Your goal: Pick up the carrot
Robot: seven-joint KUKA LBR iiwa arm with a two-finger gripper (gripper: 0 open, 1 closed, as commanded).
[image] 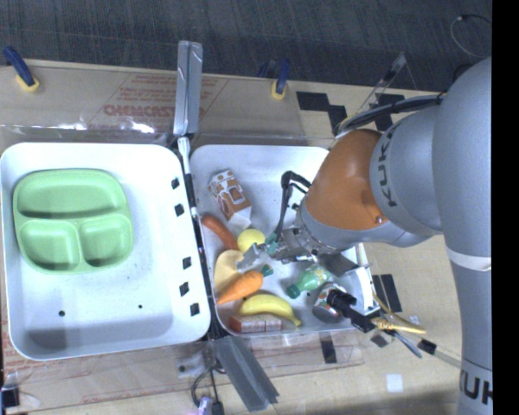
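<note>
The carrot (pixel 240 287) is orange and lies at a slant in the lower left part of the right bin (pixel 268 158), its thick end pointing up and right. My gripper (pixel 264 254) hangs low in the bin just above and to the right of the carrot's thick end, close to it. The grey wrist and orange band (pixel 350 188) rise behind the gripper and hide the bin's right half. Nothing of the carrot is lifted; it rests among the other food items.
Crowding the carrot are a yellow banana (pixel 271 307), a lemon (pixel 251 239), a red sausage (pixel 218 230), a brown and white carton (pixel 227 193) and a green item (pixel 310 279). The left bin (pixel 35 318) holds a green divided tray (pixel 72 217).
</note>
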